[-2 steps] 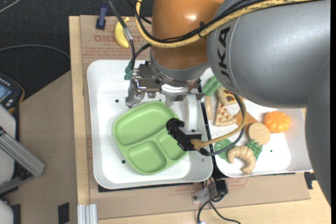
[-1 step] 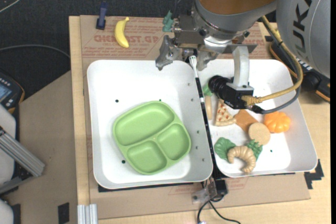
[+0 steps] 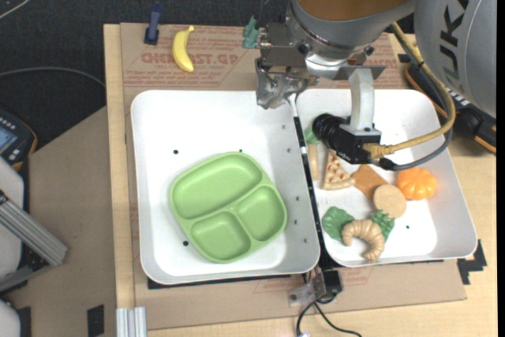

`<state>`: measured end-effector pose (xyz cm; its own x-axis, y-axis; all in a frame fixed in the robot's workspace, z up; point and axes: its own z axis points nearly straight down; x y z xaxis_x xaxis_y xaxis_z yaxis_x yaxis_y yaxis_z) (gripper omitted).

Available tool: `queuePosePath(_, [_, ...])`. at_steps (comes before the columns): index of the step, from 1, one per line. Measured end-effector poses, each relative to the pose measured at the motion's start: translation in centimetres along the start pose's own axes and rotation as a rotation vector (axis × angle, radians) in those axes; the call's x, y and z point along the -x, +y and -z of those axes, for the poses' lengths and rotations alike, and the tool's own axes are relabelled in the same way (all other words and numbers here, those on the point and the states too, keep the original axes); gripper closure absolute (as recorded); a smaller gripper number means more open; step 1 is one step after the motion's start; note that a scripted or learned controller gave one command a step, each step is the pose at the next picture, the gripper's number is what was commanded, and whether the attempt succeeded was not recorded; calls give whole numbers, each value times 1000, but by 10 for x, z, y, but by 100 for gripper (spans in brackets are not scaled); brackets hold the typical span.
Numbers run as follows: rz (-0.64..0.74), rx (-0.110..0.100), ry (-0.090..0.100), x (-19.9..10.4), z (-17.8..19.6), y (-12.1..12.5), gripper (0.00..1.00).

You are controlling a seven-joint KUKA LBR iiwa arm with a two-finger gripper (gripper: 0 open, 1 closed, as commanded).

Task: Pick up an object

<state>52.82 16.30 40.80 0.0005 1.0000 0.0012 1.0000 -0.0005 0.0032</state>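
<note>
While the gripper (image 3: 276, 95) hangs over the bins' far divider, fingers' state unclear, green divided plate (image 3: 227, 205) left, toy food right.

Divided tray (image 3: 228, 206) lies in L bin (image 3: 150, 170). R bin (image 3: 450, 225), at 3 o'clock, holds pizza slice (image 3: 338, 172), croissant (image 3: 367, 236) at its 6, pumpkin (image 3: 416, 183) at 3. Banana (image 3: 184, 48) on surface (image 3: 126, 296), 12 o'clock of L bin.

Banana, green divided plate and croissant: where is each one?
Banana (image 3: 183, 48): camera view, middle of the fruit.
Green divided plate (image 3: 213, 189): camera view, its largest compartment.
Croissant (image 3: 368, 236): camera view, middle of its curve.
</note>
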Motion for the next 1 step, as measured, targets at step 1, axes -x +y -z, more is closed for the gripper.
queuePosePath(1, [0, 3, 0, 0, 10, 1, 100])
